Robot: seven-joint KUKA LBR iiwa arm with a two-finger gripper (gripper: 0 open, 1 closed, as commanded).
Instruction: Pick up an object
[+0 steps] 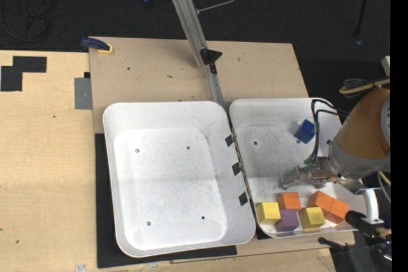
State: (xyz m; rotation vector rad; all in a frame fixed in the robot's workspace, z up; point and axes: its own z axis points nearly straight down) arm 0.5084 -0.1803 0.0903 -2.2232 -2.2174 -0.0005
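The right bin point(271, 118) holds a blue block point(305, 131) near its back, and yellow, orange and purple blocks point(289, 212) at its front. The claw point(292, 179) hangs over the blocks; I cannot tell its grip.

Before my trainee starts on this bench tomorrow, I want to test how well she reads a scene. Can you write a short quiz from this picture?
1. True or false: the blue block lies in the right bin.
2. Which block lies between the two yellow blocks?
A. purple
B. blue
C. green
3. Fill in: the hand is over the ____ bin.

Key:
1. True.
2. A, the purple block.
3. Right; the hand is just above the cluster of blocks at that bin's near edge.
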